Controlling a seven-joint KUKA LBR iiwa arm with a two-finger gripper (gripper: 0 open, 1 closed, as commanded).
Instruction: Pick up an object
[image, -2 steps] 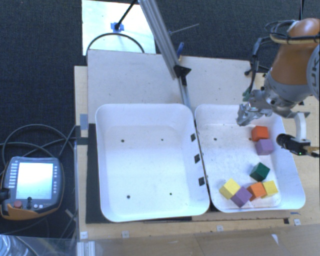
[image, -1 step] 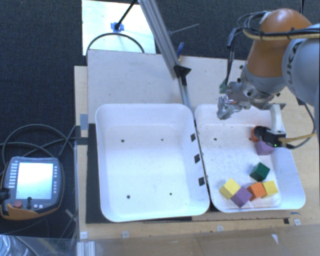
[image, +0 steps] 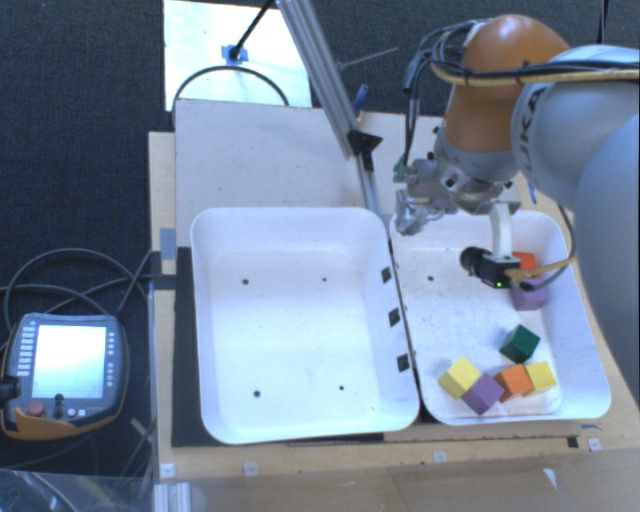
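My gripper (image: 410, 218) hangs over the far left corner of the right bin (image: 590, 395), close to the ridge between the two bins. No block is visible at its tip. Several small blocks lie in that bin. An orange block (image: 525, 262) and a purple block (image: 530, 295) rest by the right wall, well to the right of the gripper. A green block (image: 519, 343) lies nearer the front. At the front sit a yellow block (image: 460, 377), a purple block (image: 483, 392), an orange block (image: 515, 380) and a second yellow block (image: 541, 375).
The left bin (image: 215, 330) stands beside the right one, their rims touching. A slanted metal pole (image: 330, 80) crosses behind the bins. A teach pendant (image: 62, 375) lies off the bench at the left.
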